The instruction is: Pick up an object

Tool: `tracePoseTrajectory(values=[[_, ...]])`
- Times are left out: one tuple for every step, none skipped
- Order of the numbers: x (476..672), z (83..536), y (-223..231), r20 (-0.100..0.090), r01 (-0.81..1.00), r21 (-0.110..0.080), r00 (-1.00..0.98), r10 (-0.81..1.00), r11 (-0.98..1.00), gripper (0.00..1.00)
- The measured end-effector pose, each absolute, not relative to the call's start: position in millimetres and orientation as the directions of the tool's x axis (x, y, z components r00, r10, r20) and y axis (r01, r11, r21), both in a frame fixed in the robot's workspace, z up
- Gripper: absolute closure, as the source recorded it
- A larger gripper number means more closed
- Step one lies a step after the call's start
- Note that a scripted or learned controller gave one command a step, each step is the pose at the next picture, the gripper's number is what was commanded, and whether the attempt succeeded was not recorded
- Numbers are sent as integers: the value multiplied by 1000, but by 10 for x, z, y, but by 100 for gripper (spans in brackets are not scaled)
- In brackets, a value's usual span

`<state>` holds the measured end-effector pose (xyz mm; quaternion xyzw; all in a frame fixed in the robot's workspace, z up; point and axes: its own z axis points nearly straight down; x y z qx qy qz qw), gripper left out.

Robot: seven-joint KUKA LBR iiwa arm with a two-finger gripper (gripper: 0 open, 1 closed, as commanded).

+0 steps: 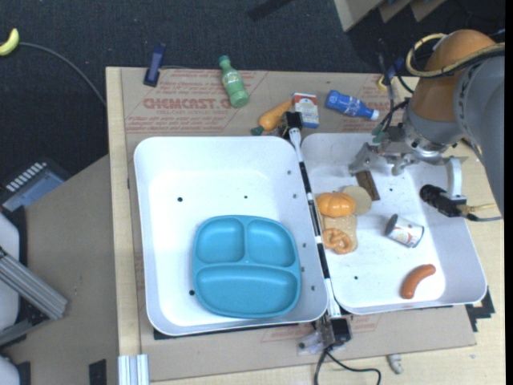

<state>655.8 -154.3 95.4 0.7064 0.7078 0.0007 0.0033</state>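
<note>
Gripper [370,167] low over the back half of the right bin [461,247], near its left wall; finger state impossible to tell at this slant; nothing seen held; orange bun [335,205] and pretzel [339,240] by the same bin's left wall, small can [403,233] mid-bin, sausage [418,281] toward the front right corner; blue divided plate [245,265] in the left bin [160,183]; green bottle [234,83] on the desk's back edge

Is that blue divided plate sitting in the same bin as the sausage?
No, the blue divided plate lies in the left bin, the sausage in the right bin.
</note>
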Motion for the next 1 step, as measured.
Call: tracePoseTrajectory(values=[[6566, 1059, -1542, -5, 1000, 9, -2, 1000, 2, 100]])
